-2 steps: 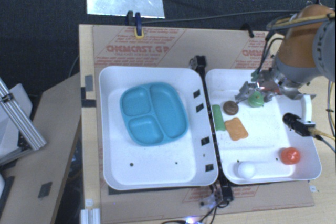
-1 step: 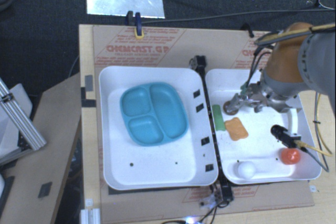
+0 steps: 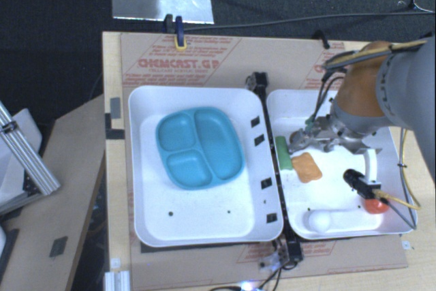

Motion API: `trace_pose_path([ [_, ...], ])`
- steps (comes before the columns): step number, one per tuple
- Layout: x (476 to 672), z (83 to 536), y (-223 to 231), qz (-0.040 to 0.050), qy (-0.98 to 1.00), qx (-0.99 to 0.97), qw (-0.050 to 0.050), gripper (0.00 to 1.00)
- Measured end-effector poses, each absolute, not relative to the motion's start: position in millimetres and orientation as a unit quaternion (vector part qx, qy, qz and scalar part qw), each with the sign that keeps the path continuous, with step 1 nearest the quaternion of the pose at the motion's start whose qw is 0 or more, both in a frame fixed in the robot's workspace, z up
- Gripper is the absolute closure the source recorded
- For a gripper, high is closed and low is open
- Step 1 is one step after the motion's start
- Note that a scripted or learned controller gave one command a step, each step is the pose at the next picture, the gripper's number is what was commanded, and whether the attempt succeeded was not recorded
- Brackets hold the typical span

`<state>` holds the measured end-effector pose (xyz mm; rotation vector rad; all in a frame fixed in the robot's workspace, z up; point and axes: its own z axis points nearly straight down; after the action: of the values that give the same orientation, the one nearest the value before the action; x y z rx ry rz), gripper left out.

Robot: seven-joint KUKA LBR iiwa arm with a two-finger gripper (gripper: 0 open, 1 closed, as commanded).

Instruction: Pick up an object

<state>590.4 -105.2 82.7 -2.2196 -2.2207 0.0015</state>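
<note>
Bench [image 3: 204, 54] carries two white bins; left bin [image 3: 146, 167] holds a blue tray [image 3: 199, 146]; I see my gripper [image 3: 300, 141] low in the right bin [image 3: 340, 225] — finger state I cannot tell; orange piece [image 3: 308, 167] lies just below it, green piece [image 3: 283, 152] beside.

The bench [image 3: 204, 54] bears two shallow white bins touching side by side: the left bin [image 3: 146, 167] toward nine o'clock, the right bin [image 3: 293, 105] toward three. A yellow-and-blue clamp [image 3: 178, 32] grips the bench's edge at twelve o'clock.
</note>
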Motion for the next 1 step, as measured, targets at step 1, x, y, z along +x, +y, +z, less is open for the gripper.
trace_pose_path([
  [1, 592.1, 95.7, -105.5, -0.0012, -0.707, -0.707, -0.001, 1.0],
])
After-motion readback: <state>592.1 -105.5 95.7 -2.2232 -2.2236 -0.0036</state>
